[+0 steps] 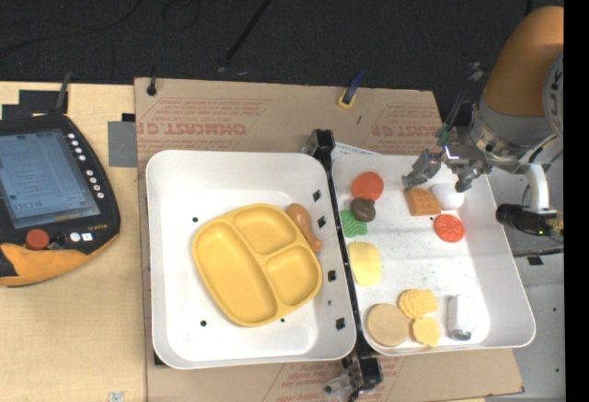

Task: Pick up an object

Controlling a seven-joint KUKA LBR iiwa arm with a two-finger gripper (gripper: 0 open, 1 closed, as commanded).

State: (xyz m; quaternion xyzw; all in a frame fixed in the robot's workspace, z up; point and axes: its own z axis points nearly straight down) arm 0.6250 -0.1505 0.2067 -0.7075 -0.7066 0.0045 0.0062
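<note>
Two bins sit below me, and my gripper [444, 168] hangs over the right bin [515, 299], fingers spread and holding nothing. I judge this the approach step. The waffle-like cracker [423, 201] lies just beneath, beside a red disc [449, 228]. Next I must descend, straddling the cracker, then close.

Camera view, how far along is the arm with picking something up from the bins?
Nothing looks picked up yet. The gripper hangs open over the far part of the right bin, its jaws spread with nothing between them. In hand: it is above the tan square cracker, which lies on the bin floor. Left: closing on an item and lifting it. The yellow divided plate sits in the left bin.
</note>
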